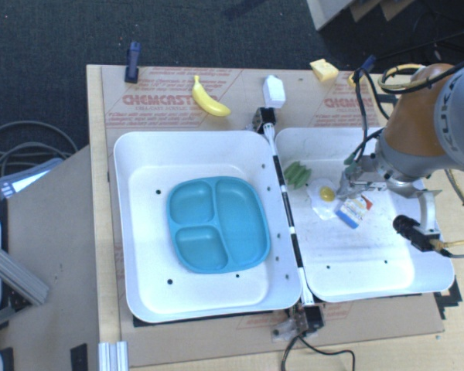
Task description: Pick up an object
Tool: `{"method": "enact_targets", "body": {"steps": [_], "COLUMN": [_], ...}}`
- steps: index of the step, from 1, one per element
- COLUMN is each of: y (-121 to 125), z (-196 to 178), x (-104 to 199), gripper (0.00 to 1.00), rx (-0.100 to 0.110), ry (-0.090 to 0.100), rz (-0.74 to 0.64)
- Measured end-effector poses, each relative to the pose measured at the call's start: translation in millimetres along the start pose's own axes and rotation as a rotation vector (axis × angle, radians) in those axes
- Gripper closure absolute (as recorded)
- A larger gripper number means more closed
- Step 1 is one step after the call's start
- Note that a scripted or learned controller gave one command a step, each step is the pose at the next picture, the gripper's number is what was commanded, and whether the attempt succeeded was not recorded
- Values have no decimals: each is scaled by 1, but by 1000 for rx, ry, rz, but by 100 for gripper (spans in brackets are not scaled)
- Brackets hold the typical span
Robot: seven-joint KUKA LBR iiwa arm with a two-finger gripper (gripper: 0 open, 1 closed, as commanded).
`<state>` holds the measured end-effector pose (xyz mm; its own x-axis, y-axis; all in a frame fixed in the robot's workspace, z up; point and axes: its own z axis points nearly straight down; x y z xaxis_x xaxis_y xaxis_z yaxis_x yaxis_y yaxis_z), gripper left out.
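- The grey robot arm (pixel 425 130) with the orange band reaches in from the right and bends down over the right white bin (pixel 371 273).
- Its two-finger gripper (pixel 354 194) hangs low in the upper middle of that bin.
- You cannot tell if the gripper is open or closed, because the arm hides it from above.
- Just under the gripper lies a small blue, white and red packet (pixel 351 212). It looks to be touching the gripper, but you cannot tell if it is held.
- A small round yellow thing (pixel 326 195) sits just to the left of the gripper.
- A soft green leafy thing (pixel 297 174) lies near the bin's left wall, a bit higher up.
- The left white bin (pixel 139 207) holds a blue plastic plate with three parts (pixel 216 224), lying flat in the middle.
- On the brown board (pixel 162 99) behind the bins lies a yellow toy banana (pixel 207 99).
- Near it are a small dark blue clip (pixel 132 60), a small white block (pixel 274 90) and a pale yellow wedge (pixel 324 69).
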<state>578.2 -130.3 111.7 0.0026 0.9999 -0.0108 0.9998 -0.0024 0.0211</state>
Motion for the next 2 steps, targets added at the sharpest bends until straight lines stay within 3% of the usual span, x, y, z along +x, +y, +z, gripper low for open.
{"method": "enact_targets", "body": {"steps": [1, 2], "y": [0, 1], "z": [0, -10], "x": [0, 0], "gripper": [0, 100], "rx": [0, -2], "ry": [0, -1], "rz": [0, 0]}}
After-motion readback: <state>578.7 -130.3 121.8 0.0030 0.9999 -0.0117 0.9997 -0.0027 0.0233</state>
